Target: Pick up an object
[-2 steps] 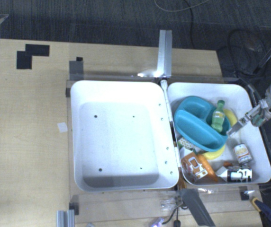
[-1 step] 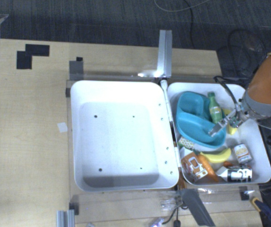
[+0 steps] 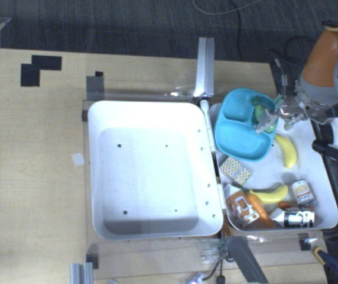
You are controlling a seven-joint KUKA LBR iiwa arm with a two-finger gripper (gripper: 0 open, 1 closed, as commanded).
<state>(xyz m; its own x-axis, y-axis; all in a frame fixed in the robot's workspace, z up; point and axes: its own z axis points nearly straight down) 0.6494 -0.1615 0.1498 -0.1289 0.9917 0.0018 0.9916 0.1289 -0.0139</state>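
Observation:
The right bin (image 3: 327, 189) holds several objects. A blue two-part dish (image 3: 240, 132) lies tilted at its back left. My gripper (image 3: 269, 119) is low over the dish's right rim, beside a small green piece (image 3: 257, 107). Whether anything is in its grasp is unclear. A short yellow banana (image 3: 287, 151) lies just right of the dish. A longer banana (image 3: 269, 194) rests toward the front, near a patterned block (image 3: 236, 170), an orange packet (image 3: 246, 209), a black-and-white can (image 3: 296, 219) and a small jar (image 3: 302, 191).
The left bin (image 3: 151, 170) sits beside the right one, with a metal post (image 3: 205, 67) standing at the back between them. The grey arm with its orange band (image 3: 328, 55) comes in from the upper right. A cable (image 3: 240, 7) lies on the dark floor behind.

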